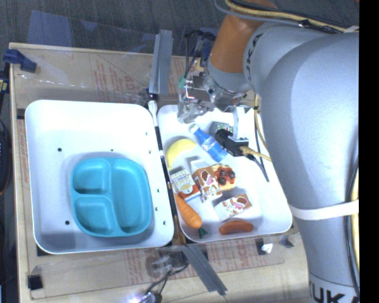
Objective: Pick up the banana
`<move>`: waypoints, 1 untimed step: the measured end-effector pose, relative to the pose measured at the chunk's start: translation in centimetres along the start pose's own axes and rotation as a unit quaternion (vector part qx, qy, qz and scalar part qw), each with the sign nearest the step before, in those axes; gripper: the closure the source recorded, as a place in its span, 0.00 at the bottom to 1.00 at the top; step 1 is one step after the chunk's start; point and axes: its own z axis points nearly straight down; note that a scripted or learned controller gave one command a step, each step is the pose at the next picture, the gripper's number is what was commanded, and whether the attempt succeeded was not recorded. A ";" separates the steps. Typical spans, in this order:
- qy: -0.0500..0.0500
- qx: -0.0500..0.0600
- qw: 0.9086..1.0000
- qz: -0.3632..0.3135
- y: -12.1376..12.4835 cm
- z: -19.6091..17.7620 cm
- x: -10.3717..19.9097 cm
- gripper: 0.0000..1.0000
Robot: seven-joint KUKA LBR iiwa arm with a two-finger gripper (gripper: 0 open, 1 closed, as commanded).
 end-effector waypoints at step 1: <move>0.000 0.002 0.999 -0.049 -8.4 2.7 -4.3 1.00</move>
